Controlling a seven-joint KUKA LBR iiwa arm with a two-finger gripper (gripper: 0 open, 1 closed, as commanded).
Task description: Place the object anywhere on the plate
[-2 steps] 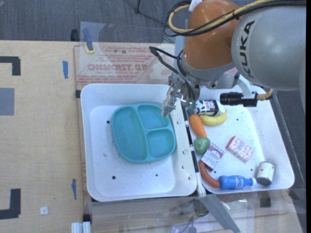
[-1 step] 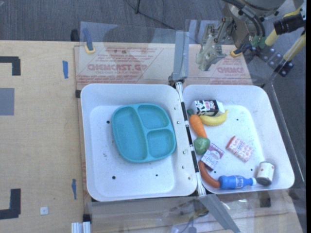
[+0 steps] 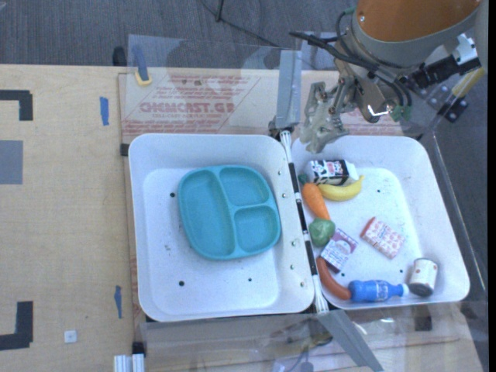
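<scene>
Hovering tool (image 3: 319, 127) above right bin (image 3: 442, 208) rim, finger state unclear, teal plate (image 3: 229, 211) bare

Orange-banded grey arm (image 3: 415, 10), black cables

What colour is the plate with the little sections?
The plate is turquoise blue, seen best in the camera view, lying in the left bin.
</scene>
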